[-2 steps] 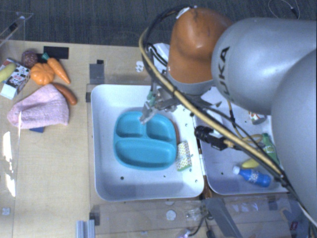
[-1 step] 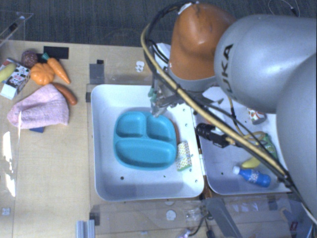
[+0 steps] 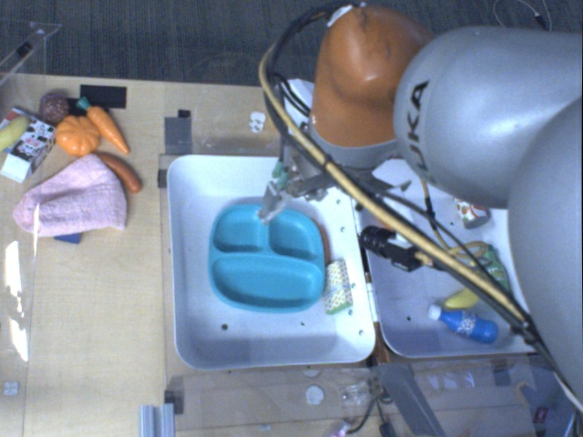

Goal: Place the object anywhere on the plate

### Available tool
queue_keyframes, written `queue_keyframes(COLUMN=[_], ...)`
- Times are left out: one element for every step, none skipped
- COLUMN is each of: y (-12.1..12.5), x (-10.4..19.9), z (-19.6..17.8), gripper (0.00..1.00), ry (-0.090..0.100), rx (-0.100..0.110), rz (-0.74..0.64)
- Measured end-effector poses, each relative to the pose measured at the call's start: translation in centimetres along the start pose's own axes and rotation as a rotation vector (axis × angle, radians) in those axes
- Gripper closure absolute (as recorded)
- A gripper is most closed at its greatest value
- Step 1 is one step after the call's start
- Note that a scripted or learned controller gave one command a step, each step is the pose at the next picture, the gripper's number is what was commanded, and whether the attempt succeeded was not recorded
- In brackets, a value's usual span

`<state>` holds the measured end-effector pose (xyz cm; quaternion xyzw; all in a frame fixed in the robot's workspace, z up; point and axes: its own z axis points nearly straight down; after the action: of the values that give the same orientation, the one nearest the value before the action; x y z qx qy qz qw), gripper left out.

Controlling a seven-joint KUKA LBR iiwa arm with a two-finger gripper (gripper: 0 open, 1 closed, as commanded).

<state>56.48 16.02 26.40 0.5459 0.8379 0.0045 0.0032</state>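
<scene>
A blue divided plate (image 3: 264, 267) lies in the left white bin (image 3: 196, 326). A small green-and-white patterned block (image 3: 338, 287) leans against the plate's right rim, touching the bin floor. A thin brown edge (image 3: 324, 237) peeks out from under the plate's upper right side. My gripper (image 3: 271, 206) hangs low over the plate's upper rim, near its top compartments, with the grey arm and orange band (image 3: 364, 62) above it. I see nothing held at its tip.
The right bin (image 3: 401, 335) holds a blue bottle (image 3: 466, 325), a yellow piece (image 3: 461, 299), a green item (image 3: 492, 264) and a small red-and-white item (image 3: 471, 212). Black and yellow cables (image 3: 410, 235) cross it. On the bench to the left lie a pink cloth (image 3: 73, 198) and toy vegetables (image 3: 91, 133).
</scene>
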Motion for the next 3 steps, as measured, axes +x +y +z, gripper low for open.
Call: queue_keyframes(y=[0.1,0.1,0.2], x=[-0.1,-0.1,-0.2], z=[-1.0,-1.0,-2.1], gripper=[1.0,0.0,1.0], ry=[0.0,0.0,-0.001], rx=[-0.003,-0.003,-0.005], rz=[-0.001,-0.002,-0.004])
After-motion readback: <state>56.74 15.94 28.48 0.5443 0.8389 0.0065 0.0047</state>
